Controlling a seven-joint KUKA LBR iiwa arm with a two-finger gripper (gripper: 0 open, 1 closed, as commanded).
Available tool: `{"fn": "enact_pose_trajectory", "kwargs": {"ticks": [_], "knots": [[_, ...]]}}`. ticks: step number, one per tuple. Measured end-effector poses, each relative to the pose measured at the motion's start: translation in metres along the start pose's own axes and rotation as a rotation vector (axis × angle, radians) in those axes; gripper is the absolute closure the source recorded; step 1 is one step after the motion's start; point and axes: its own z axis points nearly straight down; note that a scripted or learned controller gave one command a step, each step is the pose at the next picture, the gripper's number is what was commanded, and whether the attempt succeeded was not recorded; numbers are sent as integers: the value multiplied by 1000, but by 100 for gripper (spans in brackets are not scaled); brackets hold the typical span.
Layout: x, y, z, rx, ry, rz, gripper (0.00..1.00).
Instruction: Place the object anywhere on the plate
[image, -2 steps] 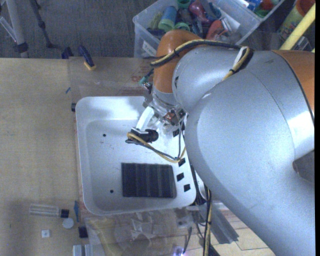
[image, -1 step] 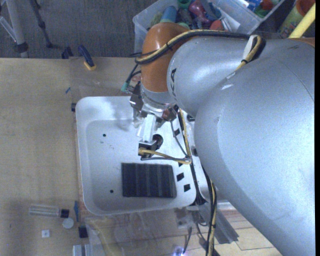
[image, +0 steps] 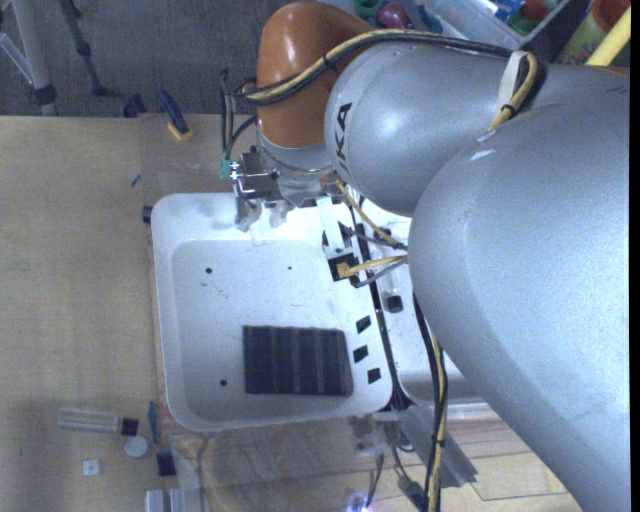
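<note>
One dark ribbed block (image: 297, 361) lies far from the tool (image: 258, 214), grip unreadable; a descent here risks closing on nothing

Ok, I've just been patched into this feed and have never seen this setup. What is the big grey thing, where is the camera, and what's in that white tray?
The big grey shape is a robot arm, a KUKA model, reaching in from the right of the picture. The orange band sits just above its wrist, and below that is the gripper, a two-finger claw. The single camera is fixed above the bench, looking down at a slant.

The white tray is a shallow bin; the arm covers most of what lies to its right. In the bin lies a dark, ribbed rectangular piece, flat near the front wall. The gripper hangs over the bin's far edge, well apart from that piece. I see nothing between its fingers, so it does not appear to hold anything. Small bits of clutter lie on the wooden bench in front of the bin.
</note>
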Motion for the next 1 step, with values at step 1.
{"fn": "enact_pose_trajectory", "kwargs": {"ticks": [1], "knots": [[-5, 0, -69, -3, 0, -609, 100]]}}
